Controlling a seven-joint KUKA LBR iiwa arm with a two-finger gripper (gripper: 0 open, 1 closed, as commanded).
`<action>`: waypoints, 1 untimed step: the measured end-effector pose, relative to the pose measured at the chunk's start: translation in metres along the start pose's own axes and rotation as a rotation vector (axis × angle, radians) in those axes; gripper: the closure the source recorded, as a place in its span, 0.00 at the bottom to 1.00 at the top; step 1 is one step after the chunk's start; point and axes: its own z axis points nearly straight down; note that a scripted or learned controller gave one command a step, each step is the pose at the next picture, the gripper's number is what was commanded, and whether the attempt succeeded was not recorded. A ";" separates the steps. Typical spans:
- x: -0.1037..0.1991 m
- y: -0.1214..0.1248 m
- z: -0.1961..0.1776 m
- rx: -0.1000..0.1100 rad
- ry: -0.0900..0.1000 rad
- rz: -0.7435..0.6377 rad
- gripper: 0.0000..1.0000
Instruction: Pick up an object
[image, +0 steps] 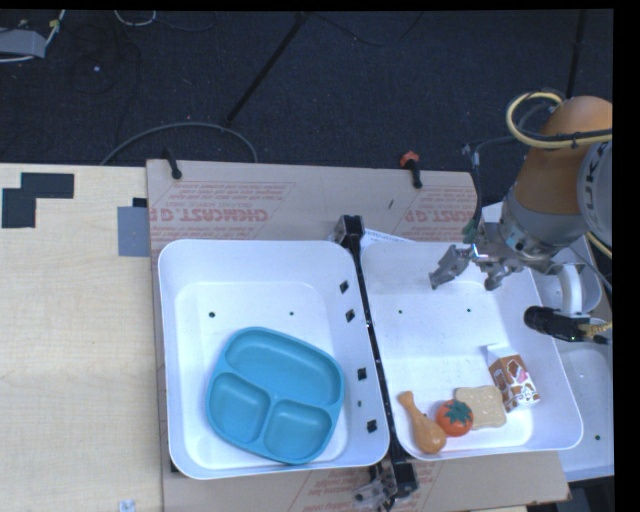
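**Jaws open over the right bin, nothing picked yet**

My jaws (470, 265) hang spread and bare over the back of the right bin (560, 440), with nothing between them. One finger (447, 268) points left and the other sits toward my wrist, and the white floor shows in the gap.

All the candidates lie together along the near edge of that bin, well apart from where I am. From left to right there is a drumstick (422, 423), a tomato (454, 418), a slice of toast (482, 406) and a small packet (514, 381). The tomato touches both the drumstick and the toast. The packet lies just beside the toast's far corner.

They look like toy food, so I judge them light, stiff and not fragile. The plastic is probably smooth and a little slippery.

- The tomato is round and could squirt out of a pinch. It is also hemmed in on both sides.
- The toast is flat and low, so I would have to take it across its edges, with little height to catch.
- The drumstick has a narrow shank toward the back. That is a good waist to close across, and its left side is free.
- The packet stands the most clear, and I could take it across its short width.

I favour the drumstick shank or the packet.

The left bin (180, 300) holds a blue tray (275, 393), which is wide, shallow and awkward for me.
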 end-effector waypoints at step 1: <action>-0.005 -0.009 0.050 0.005 0.000 0.001 0.00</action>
